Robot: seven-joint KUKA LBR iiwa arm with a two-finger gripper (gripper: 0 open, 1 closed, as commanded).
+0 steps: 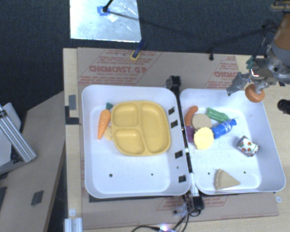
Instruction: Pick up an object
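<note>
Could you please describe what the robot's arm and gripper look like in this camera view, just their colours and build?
The arm enters at the upper right, showing an orange band above a grey wrist section. Below that sits a grey metallic gripper with angular, bracket-like parts and a small bright spot on its body. An orange rounded piece shows at its lower end. Finer markings or cables on the arm are too small to make out.

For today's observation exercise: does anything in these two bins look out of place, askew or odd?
Mostly tidy. One oddity: the carrot lies on the left bin floor beside the yellow tray, not in a compartment. In the right bin, toy foods crowd the left side. An orange ball sits under the gripper at the far rim.
</note>
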